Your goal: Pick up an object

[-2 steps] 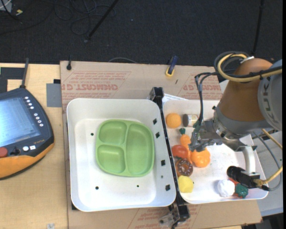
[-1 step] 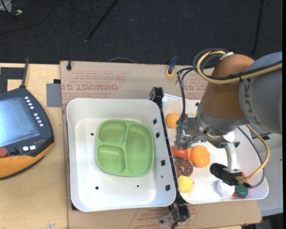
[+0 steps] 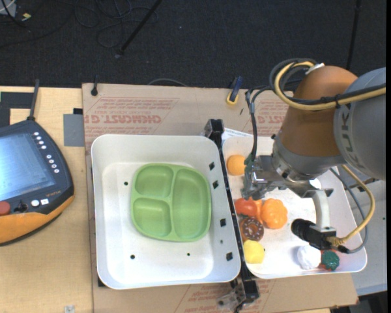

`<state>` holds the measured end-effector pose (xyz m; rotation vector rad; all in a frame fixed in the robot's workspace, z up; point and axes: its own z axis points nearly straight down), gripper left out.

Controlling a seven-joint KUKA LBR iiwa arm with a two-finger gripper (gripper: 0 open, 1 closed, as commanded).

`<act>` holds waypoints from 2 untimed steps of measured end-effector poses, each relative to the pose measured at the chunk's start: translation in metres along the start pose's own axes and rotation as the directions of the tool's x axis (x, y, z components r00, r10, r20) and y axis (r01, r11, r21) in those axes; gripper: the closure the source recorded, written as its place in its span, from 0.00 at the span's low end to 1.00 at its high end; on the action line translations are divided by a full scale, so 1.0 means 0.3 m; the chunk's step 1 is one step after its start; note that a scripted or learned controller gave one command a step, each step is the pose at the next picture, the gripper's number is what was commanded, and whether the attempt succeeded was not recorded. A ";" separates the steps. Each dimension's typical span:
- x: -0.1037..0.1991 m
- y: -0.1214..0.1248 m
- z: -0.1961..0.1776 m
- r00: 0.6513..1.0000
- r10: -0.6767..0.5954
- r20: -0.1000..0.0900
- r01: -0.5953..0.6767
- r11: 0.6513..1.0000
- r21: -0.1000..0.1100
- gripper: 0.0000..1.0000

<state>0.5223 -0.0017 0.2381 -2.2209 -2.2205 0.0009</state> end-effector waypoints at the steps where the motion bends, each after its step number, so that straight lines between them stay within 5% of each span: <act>1: 0.003 -0.017 0.011 1.000 0.002 0.000 -0.002 1.000 0.003 1.00; 2: 0.004 -0.015 0.011 1.000 0.001 0.000 -0.001 1.000 0.003 1.00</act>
